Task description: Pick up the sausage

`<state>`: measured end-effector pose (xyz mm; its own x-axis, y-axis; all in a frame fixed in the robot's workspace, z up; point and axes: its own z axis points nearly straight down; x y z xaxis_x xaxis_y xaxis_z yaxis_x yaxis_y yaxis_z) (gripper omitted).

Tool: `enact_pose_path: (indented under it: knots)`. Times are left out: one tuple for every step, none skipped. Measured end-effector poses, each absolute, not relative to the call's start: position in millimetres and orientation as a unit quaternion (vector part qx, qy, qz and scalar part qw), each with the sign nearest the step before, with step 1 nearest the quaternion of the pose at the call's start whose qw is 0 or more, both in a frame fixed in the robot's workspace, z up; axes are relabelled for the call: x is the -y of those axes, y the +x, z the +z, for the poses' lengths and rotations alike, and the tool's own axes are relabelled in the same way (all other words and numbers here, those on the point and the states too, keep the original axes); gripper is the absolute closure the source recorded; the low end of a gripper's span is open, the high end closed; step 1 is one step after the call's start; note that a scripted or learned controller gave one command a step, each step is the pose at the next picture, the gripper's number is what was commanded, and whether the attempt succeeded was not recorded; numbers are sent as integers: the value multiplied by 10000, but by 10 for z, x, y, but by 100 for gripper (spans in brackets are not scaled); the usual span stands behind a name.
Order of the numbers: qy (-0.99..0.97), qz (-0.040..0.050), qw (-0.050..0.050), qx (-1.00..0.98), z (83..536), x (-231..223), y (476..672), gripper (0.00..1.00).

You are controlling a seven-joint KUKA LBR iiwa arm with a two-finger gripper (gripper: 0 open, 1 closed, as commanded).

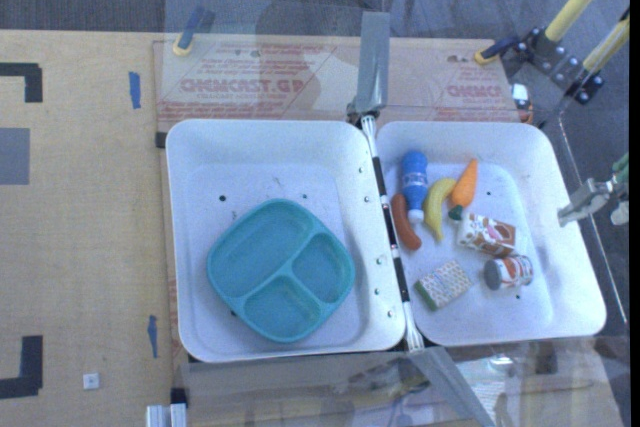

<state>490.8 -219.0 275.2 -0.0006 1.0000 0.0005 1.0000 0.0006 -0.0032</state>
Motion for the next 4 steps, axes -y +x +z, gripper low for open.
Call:
enact_pose_path:
  knots:
    - [-6900,15,26,7238,1431,1361,4783,0]
    - [-5923,-7,-36,8057,890,1141,5466,0]
    - [-5598,3,-20,8286,903,1060,5478,0]
    - [-4887,-30,-68,8724,897,993,5326,0]
